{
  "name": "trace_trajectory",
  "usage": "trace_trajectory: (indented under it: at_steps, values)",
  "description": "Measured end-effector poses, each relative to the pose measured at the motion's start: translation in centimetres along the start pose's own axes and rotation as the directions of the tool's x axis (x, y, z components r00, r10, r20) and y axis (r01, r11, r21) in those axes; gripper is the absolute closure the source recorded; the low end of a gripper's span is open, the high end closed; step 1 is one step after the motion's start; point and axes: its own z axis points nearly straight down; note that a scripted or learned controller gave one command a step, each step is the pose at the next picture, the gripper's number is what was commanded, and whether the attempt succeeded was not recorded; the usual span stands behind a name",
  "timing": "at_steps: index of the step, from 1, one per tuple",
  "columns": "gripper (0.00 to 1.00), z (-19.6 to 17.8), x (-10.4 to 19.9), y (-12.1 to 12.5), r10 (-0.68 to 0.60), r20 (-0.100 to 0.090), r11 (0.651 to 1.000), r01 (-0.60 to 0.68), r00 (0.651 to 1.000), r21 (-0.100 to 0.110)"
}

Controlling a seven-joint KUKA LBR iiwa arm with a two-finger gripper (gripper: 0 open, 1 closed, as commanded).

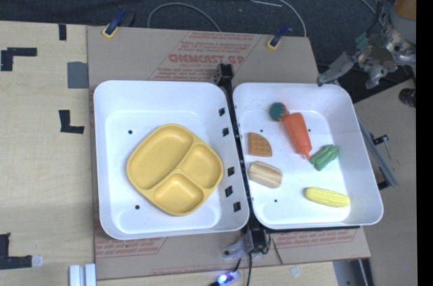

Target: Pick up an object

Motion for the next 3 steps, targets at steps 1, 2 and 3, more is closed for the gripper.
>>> trace_trajectory:
  at_steps: [1,2,3]
  values:
    - [0.0,-0.6,0.1,0.2,-0.003,0.003,1.0,0.003,1.0,-0.01]
    - [0.0,5.5,-0.1,-0.7,-0.002,0.002,1.0,0.002,1.0,-0.003]
    - [0.0,11.8,0.2,-1.5,-0.003,0.001,1.0,0.003,1.0,-0.002]
